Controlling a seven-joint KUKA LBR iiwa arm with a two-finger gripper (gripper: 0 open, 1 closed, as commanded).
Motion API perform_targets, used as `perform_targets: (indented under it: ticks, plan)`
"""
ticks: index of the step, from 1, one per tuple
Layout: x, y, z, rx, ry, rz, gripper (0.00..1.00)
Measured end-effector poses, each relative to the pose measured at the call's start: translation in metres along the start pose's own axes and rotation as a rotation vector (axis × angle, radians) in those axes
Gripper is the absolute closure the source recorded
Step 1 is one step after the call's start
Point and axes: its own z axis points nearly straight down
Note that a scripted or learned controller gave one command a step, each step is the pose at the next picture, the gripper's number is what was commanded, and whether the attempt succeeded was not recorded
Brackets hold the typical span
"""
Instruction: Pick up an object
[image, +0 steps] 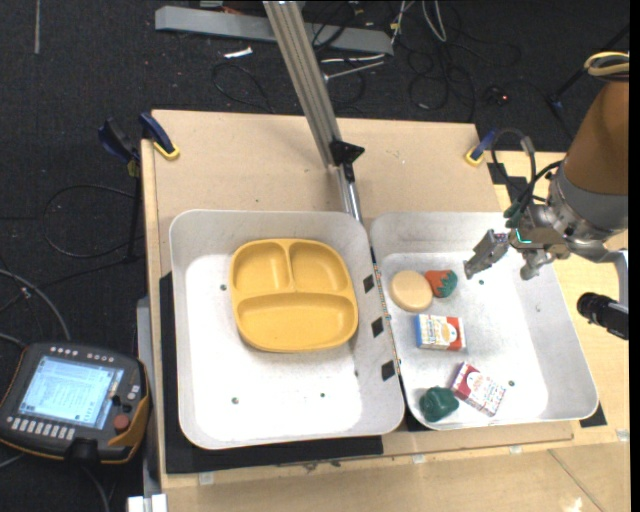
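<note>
1. The arm comes in from the right and its gripper (510, 254) hangs over the far part of the right bin (560, 340), with the two fingers spread apart and nothing between them.
2. The things to pick all lie in that bin: a round tan bun (410, 290) touching a red and green strawberry (443, 283) on its right, a small carton (440, 331) just near of them, and at the near edge a red and white packet (478, 388) beside a green lump (438, 403).
3. The left bin (200, 330) holds a yellow divided plate (294, 295).
4. I judge this the approach step: no object is grasped yet.
5. The strawberry is nearest the left finger (486, 253). The next move calls for shifting left, dropping so the fingers straddle one thing, then closing; the bun touching the strawberry could crowd the grip.
</note>
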Motion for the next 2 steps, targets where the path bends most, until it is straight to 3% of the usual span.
perform_targets:
  ticks: [1,2]
  plan:
    - [0.0,0.0,0.0,-0.001,0.0,0.001,0.0]
    - [0.006,-0.003,0.045,0.004,0.001,0.002,0.0]
